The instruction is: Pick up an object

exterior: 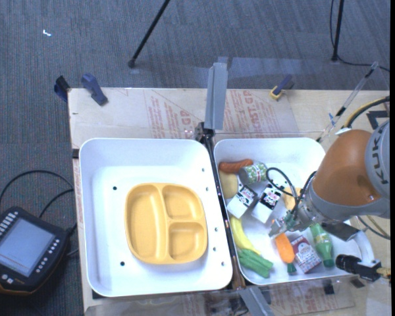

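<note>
With the tool (281, 227) lowered at the frame's lower right, its opening impossible to tell, the crowded carrot (285, 248) and banana (243, 236) could be nudged aside.

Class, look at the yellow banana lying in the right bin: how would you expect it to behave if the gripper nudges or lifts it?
The banana looks like smooth toy plastic, so it is probably light and stiff. Its curved, rounded body may slip or swivel under a push. The green vegetable lies against its lower end, so it would likely get bumped too.
</note>
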### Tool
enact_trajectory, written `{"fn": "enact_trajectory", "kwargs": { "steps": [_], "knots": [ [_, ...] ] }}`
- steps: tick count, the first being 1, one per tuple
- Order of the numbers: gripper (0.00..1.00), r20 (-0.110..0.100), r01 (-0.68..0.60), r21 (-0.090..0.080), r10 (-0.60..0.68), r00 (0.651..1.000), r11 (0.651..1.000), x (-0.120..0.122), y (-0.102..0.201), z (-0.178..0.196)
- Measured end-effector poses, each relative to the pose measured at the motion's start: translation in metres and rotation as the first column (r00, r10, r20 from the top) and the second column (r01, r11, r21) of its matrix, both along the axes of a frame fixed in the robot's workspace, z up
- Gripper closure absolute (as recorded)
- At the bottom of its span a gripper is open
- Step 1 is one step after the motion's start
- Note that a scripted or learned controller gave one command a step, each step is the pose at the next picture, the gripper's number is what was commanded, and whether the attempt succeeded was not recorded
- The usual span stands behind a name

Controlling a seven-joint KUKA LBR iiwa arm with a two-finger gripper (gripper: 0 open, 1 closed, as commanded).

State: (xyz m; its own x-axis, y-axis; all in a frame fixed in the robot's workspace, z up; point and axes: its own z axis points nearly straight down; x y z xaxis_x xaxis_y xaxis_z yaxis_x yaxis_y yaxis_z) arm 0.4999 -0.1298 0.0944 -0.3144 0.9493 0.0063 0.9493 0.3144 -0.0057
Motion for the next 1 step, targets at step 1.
{"fn": "enact_trajectory", "kwargs": {
  "steps": [1],
  "knots": [
    [1.00, 0.006, -0.062, -0.003, 0.062, 0.998, 0.998, 0.0131, 0.0501, 0.1193]
  ]
}}
